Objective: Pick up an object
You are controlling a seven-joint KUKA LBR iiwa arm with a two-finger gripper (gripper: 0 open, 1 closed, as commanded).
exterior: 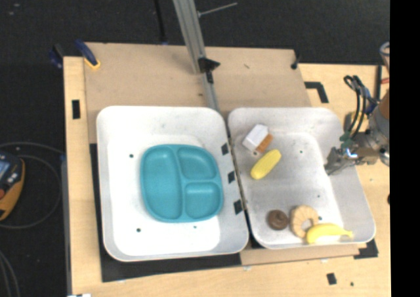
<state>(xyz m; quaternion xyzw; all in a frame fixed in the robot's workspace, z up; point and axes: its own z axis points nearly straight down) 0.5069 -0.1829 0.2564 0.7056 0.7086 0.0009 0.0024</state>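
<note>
Arm point(379, 115) reaches in at the table's point(157, 76) right edge, with little of it in view: a dark wrist with yellow and black cables looped above it. Its end effector point(336, 160) hangs low over the right rim of the right bin point(289, 122), pointing left toward the bin's middle; whether it is apart or together I cannot tell, and nothing shows in its grip. Inside that bin, a white-and-orange block point(256, 138) lies near the back left corner, with a yellow cylinder point(265, 164) just in front of it. Along the front edge sit a brown disc point(277, 219), a tan ring point(302, 218) and a banana point(329, 233), close together. In the left bin point(118, 132) lies a teal divided plate point(182, 182).
</note>
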